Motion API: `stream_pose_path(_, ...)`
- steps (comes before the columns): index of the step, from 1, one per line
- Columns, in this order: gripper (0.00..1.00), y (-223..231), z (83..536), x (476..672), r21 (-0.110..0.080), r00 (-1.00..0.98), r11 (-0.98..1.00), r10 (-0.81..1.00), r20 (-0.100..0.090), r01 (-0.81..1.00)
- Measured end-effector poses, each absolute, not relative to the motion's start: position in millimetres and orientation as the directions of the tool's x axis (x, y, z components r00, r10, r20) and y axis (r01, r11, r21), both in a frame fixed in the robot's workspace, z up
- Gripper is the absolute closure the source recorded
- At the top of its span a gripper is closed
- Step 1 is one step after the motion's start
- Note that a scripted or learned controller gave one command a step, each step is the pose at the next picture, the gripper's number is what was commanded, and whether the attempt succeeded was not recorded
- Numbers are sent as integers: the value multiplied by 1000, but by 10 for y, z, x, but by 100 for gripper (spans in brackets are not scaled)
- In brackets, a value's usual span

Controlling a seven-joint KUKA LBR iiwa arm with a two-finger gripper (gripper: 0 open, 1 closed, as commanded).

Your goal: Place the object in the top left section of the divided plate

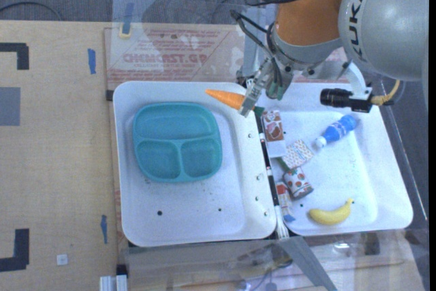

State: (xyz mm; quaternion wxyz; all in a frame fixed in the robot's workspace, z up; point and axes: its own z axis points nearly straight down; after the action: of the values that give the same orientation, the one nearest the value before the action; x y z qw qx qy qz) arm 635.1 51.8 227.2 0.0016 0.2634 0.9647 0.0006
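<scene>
The slim metal gripper (249,103) pinches a tapered orange carrot (226,98) by its thick end, right of the smooth teal divided plate (177,141).

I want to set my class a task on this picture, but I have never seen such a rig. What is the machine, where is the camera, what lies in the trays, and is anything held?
The camera looks down at a slant on two white bins. The grey and orange robot arm reaches in from the right. Its gripper holds an orange carrot by one end, above the left bin. There a teal divided plate waits. The right bin holds a banana, a blue bottle and small packets.
</scene>
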Motion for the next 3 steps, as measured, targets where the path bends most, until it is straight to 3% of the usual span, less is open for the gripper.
stream_pose_path(1,100,1047,2166,5721,0,-902,902,432,1,432)
stream_pose_path(2,100,527,2367,5965,2,-979,979,206,-4,206)
stream_pose_path(3,100,570,2194,6120,2,-992,992,123,-5,123)
